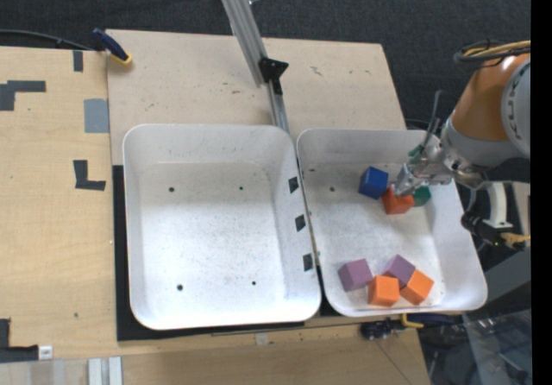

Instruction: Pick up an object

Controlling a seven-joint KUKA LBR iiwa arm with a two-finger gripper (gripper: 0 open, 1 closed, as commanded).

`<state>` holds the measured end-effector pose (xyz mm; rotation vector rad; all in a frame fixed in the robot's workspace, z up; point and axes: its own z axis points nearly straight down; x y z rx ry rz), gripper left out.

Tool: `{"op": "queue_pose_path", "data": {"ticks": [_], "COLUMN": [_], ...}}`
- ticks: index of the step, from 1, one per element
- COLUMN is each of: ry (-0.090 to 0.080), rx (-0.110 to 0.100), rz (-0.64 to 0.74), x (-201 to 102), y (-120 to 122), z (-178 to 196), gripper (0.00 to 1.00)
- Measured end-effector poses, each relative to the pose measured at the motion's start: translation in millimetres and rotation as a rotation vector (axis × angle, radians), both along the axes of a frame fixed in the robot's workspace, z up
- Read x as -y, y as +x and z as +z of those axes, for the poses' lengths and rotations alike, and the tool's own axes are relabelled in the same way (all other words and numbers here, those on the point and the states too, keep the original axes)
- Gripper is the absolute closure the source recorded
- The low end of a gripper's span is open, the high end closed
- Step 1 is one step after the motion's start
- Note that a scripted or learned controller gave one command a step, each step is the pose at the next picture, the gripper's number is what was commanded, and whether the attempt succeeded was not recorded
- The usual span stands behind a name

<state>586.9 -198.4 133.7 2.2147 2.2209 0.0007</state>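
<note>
My arm (492, 111) comes in over the right bin's (457, 241) far right corner, the orange band above the wrist bent down toward the bin floor. My tool (412, 178) sits low over a red-orange block (397, 201), which lies in the upper half of that bin. I cannot tell whether the tool is open, closed or gripping the block; the metal parts blur together against the white bin.

The red-orange block is roughly cubic, so it has no clear long axis; it sits turned a little against the bin's walls. A blue cube (373, 182) lies just beside it on the side toward the left bin (138, 159), and a green block (421, 195) touches or nearly touches it on the other side, crowding the tool.

Toward the right bin's near wall sit two purple blocks (355, 274) (399, 268) and two orange blocks (385, 290) (417, 287), well apart from my tool.
</note>
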Motion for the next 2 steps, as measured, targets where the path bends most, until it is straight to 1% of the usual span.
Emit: {"op": "queue_pose_path", "data": {"ticks": [1, 2], "ry": [0.002, 0.002], "rx": [0.000, -0.001], "rz": [-0.001, -0.001], "x": [-7, -7], "y": [-6, -5], "z": [57, 86], "gripper": [1.00, 1.00]}}
